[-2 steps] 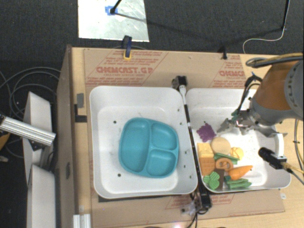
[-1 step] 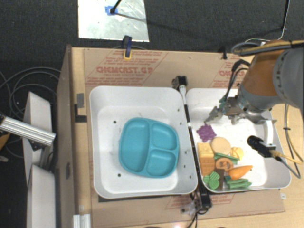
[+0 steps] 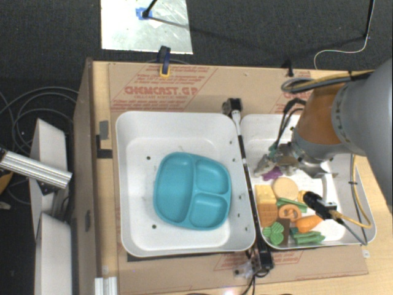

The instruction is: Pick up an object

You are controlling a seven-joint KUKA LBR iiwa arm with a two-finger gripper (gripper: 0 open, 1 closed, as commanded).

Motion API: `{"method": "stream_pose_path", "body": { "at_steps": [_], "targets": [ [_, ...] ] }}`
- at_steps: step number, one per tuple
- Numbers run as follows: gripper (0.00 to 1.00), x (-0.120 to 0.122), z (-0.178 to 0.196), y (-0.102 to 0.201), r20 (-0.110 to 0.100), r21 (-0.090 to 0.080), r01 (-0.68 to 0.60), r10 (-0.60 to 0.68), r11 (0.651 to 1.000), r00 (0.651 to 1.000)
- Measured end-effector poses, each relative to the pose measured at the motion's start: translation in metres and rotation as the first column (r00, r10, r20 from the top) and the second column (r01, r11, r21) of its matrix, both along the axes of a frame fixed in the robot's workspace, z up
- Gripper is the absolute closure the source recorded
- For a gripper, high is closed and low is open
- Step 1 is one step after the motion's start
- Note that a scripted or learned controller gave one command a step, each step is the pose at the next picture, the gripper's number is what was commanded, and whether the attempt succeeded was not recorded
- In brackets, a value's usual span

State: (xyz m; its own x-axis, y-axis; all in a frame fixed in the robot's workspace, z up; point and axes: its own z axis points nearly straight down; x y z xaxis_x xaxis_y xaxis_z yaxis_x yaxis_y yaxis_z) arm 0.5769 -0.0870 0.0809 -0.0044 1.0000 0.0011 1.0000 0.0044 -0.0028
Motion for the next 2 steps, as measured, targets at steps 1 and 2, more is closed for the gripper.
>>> {"method": "stream_pose_path", "body": {
  "at_steps": [1,2],
  "targets": [
    [1.00,0.004,0.018,-0.002,0.015,-0.004,0.001,-0.001,1.000,1.000],
    [1.00,0.034,0.110,0.012,0.016,-0.002,-0.003,0.003,1.000,1.000]
  ]
}}
